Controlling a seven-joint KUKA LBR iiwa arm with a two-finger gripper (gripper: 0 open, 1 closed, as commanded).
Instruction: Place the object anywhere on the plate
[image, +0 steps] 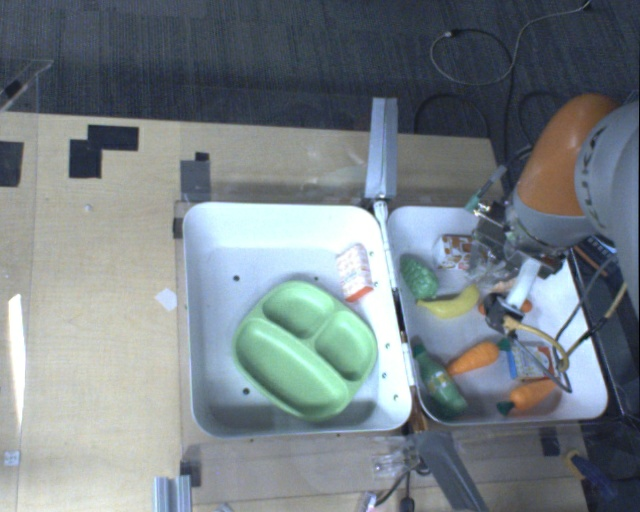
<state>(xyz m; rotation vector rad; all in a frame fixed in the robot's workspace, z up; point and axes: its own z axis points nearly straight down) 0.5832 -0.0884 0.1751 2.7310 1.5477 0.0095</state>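
Observation:
A green plate (300, 350) with three compartments lies in the left bin (215, 300), with nothing on it. A small white and orange packet (352, 272) rests beside it, against the bin's right wall. My gripper (493, 268) hangs low over the back of the right bin (590, 400), just above the right end of a yellow banana (450, 303). A see-through wrapped item (456, 250) lies right by the gripper on its left. Nothing shows clearly between the fingers.
The right bin also holds a dark green bumpy fruit (420, 277), an orange carrot (474, 357), a second carrot (530, 396), a green bottle-like item (438, 382) and a small blue piece (512, 366). A metal divider (381, 150) stands between the bins at the back.

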